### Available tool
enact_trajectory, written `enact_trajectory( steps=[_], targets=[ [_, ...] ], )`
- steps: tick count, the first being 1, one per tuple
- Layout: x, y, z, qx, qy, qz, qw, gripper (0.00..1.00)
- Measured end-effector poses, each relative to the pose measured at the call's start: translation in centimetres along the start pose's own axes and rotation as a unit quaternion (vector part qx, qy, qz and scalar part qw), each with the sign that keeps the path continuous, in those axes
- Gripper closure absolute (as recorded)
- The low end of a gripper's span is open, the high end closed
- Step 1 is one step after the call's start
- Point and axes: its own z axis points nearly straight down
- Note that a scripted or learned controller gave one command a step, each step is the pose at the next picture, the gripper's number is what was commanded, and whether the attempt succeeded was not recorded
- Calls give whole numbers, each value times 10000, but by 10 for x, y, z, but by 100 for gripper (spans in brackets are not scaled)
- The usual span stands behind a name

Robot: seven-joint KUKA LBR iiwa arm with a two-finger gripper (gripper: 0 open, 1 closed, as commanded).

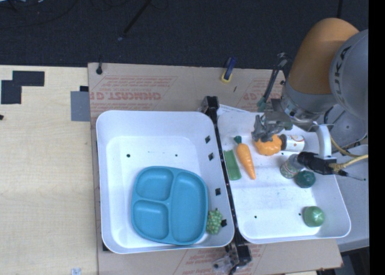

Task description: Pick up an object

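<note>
grey arm with orange band reaching in from right, wrist angled down-left, dark two-finger gripper [269, 137] low over right bin, kinda hunched.

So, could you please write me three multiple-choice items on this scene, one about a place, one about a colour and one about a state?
1. Where does the blue divided plate lie?
A. in the left bin
B. in the right bin
C. on the cardboard outside the bins

2. What colour is the round object near the right bin's front corner?
A. red
B. green
C. yellow

3. How does the carrot lie?
A. standing upright
B. flat on the bin floor
C. hanging over the bin wall

Answers:
1. A: the plate sits on the left bin's floor.
2. B: it is plainly green.
3. B: its full length rests on the floor, beside the green block.
</note>
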Motion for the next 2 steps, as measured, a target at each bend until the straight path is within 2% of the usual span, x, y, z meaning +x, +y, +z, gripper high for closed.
enact_trajectory(
  steps=[1, 2],
  targets=[
    [4, -8, -2, 3, 3, -5, 10000, 100],
    [3, 2, 1, -7, -3, -24, 10000, 100]
  ],
)
